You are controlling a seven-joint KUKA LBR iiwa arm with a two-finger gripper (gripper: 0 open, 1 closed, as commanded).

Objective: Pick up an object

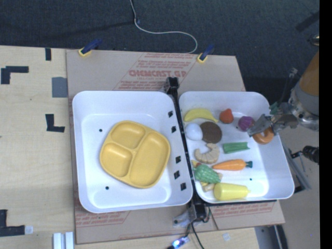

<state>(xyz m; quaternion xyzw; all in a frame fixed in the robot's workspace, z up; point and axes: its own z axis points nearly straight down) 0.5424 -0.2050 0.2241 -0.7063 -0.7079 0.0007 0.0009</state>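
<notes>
The right bin [275,183] holds several toy foods: a yellow banana [199,114], a white ball [194,132], a brown disc [211,132], a red-orange tomato [226,116], a purple piece [245,122], a green bean [236,147], a carrot [230,165], a tan pastry [207,154], a green leafy piece [206,174] and a yellow piece [230,191]. My gripper [258,127] hangs over the bin's right side, just right of the purple piece. A small orange item [266,137] lies right under it, partly covered.
In the left bin [88,113] sits a yellow divided plate [136,153]. Both bins rest on a cardboard sheet [150,71] held by clips. A white cable [155,32] loops across the dark floor behind.
</notes>
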